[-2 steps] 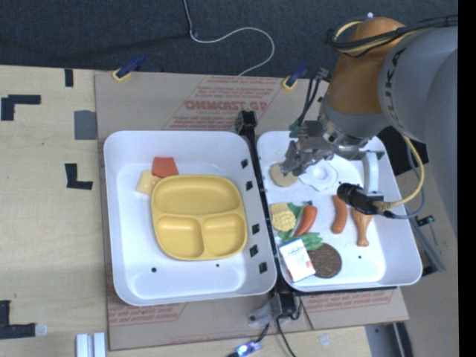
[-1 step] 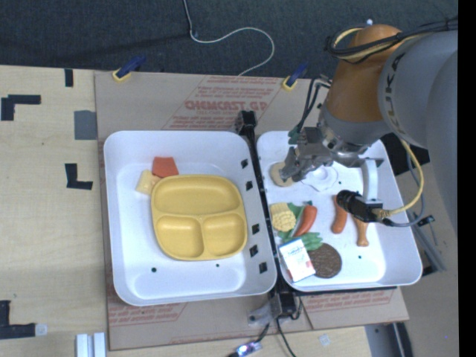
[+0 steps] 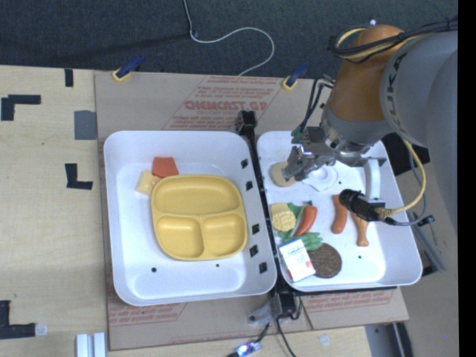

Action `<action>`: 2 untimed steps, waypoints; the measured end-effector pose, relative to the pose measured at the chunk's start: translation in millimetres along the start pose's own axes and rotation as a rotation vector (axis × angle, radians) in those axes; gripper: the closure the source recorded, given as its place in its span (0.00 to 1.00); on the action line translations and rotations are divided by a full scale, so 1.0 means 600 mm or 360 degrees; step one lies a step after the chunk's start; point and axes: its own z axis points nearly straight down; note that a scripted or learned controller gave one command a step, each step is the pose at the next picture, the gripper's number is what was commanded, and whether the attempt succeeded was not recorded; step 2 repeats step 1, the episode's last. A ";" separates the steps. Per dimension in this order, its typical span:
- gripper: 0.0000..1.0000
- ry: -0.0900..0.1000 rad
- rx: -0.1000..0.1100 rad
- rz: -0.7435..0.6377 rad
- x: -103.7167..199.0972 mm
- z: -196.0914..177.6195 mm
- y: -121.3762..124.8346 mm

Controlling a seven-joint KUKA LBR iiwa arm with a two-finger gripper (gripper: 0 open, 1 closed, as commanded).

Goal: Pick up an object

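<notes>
My gripper [image 3: 292,171] hangs over the back left part of the right bin [image 3: 398,262], right above a small tan round piece [image 3: 277,175] that peeks out beside it. Whether anything sits between the fingers is hidden by the gripper body. Further forward in the same bin lie a yellow corn cob [image 3: 282,217], a red chili [image 3: 306,220], a green leafy piece [image 3: 308,239], a white carton [image 3: 297,259], a brown patty [image 3: 325,261] and an orange sausage [image 3: 340,216].
The left bin [image 3: 123,162] holds a yellow divided plate [image 3: 199,216], an orange-red block [image 3: 164,166] and a pale yellow piece [image 3: 144,182] behind it. A black divider rail [image 3: 255,192] runs between the bins. The arm reaches in from the right, over the right bin's back.
</notes>
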 end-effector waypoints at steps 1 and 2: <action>1.00 0.0001 0.0000 -0.0002 0.003 0.001 0.000; 1.00 0.0001 0.0000 -0.0002 0.003 0.001 0.000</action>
